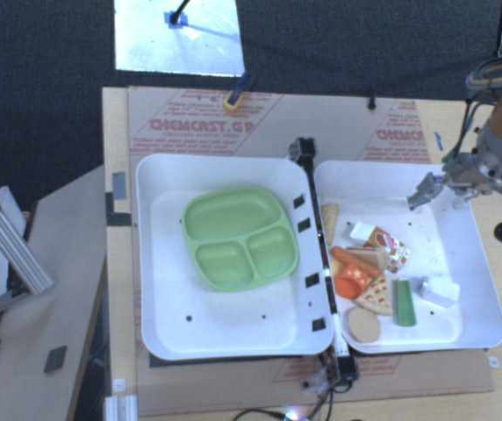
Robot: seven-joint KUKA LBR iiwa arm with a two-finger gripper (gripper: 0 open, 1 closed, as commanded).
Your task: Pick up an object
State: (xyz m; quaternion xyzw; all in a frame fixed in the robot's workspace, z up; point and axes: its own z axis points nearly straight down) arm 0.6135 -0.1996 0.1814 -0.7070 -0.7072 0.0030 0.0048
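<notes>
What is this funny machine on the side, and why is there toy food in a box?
The picture is taken by a camera up above, looking down at a bench. The grey thing at the right is a robot arm, and its gripper hangs over the right white bin, with nothing visibly in it. That bin has pretend food: a carrot, a pizza slice, a green stick and a round cookie. The left white bin has a green divided plate. The robot's job is to pick something up.
</notes>
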